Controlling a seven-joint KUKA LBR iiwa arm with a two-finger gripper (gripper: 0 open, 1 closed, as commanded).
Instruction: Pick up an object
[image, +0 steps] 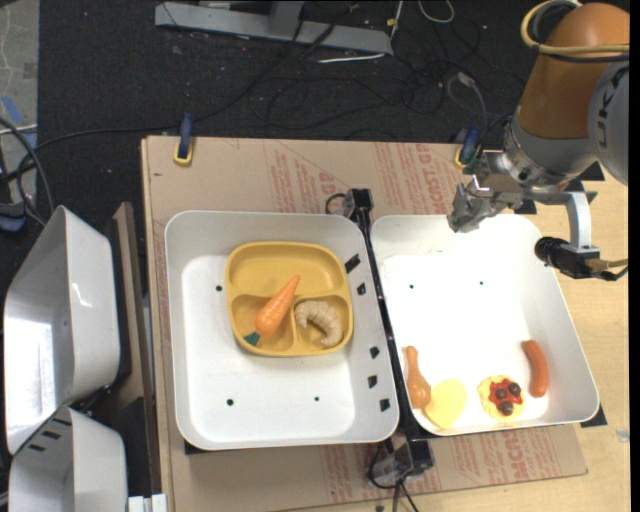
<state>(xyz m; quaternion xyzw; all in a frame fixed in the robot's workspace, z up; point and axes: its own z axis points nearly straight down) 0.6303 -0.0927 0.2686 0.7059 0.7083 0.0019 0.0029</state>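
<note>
My gripper (466, 217) hangs over the far edge of the right bin (470, 300), with nothing seen between its fingers. Along that bin's near edge lie an orange drumstick-shaped toy (414, 376), a yellow disc (447, 400), a yellow piece with red and dark topping (501, 395) and an orange sausage (537, 367). In the left bin (200, 370) sits a yellow divided plate (290, 262) holding a toy carrot (277, 305) and a pale shrimp-like toy (321, 321).
The two bins meet at a black divider (375, 300) on a cardboard-covered bench. Blue-and-yellow clamps (183, 148) grip the far edge of the board. White containers (55, 310) stand off the bench at left. Cables lie on the dark floor behind.
</note>
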